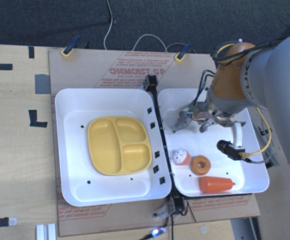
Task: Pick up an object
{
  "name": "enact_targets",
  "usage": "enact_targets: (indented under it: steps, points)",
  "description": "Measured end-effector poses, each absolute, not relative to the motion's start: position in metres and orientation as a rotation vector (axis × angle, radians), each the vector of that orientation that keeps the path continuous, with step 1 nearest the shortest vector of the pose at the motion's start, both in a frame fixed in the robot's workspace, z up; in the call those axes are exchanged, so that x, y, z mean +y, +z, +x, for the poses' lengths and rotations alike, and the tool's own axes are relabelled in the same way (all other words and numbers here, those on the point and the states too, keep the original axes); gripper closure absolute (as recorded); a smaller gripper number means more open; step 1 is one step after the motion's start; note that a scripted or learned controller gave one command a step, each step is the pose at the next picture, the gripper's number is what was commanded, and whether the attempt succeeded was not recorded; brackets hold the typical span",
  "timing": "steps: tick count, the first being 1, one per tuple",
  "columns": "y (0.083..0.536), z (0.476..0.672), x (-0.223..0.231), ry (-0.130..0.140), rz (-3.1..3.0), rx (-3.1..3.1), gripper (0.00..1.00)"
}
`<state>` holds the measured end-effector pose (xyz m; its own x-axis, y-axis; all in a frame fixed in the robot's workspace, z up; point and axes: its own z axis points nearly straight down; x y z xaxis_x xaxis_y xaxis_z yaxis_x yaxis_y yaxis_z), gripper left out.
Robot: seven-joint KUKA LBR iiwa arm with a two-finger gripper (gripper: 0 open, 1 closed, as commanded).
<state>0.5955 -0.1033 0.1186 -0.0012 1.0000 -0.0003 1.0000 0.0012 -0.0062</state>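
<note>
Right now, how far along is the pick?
Done: arm is over the right bin. In hand: nothing visible; the hand sits above the bin's upper part, apart from the items. Left: the whole grasp. The doughnut, orange carrot and small white-orange piece lie on the bin floor; the yellow tray is in the left bin.

Yellow tray (119, 145); orange carrot (216, 184); brown donut (200, 165); white bins (70, 109).

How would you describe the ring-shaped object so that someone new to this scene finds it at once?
Look in the right white bin, along its near edge. Three small things lie there; the brown donut is the middle one. It alone is a ring with a hole, between the small white and orange ball and the orange carrot.
</note>
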Motion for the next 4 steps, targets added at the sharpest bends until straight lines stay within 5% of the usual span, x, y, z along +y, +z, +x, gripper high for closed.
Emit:
enact_targets:
  steps: [1, 4]
  points:
    - [0.131, 0.596, -0.102, 0.004, -2.216, -2.223, 1.00]
    - [0.258, 0.607, -0.099, -0.003, -2.222, -2.225, 1.00]
